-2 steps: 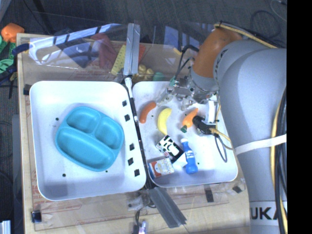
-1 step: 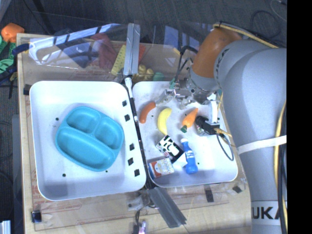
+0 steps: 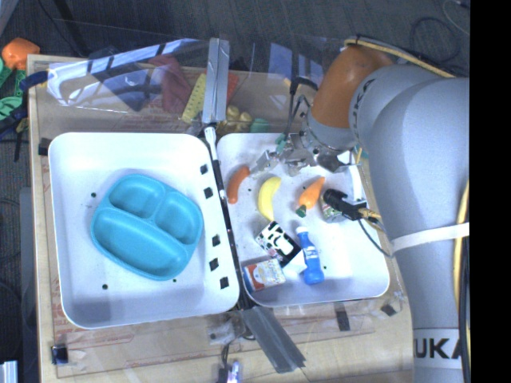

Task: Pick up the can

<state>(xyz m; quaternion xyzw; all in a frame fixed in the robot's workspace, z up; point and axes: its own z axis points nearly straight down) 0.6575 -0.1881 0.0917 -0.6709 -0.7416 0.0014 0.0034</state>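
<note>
Gripper (image 3: 289,152) (can't tell its state) sits at twelve o'clock of the small red-and-white can (image 3: 266,274), so it'll likely snag the yellow banana (image 3: 269,196)

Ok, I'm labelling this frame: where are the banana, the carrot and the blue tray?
banana (image 3: 269,197): camera view, middle of its yellow body.
carrot (image 3: 311,191): camera view, orange middle, right bin.
blue tray (image 3: 128,242): camera view, floor of its large compartment, left bin.
</note>
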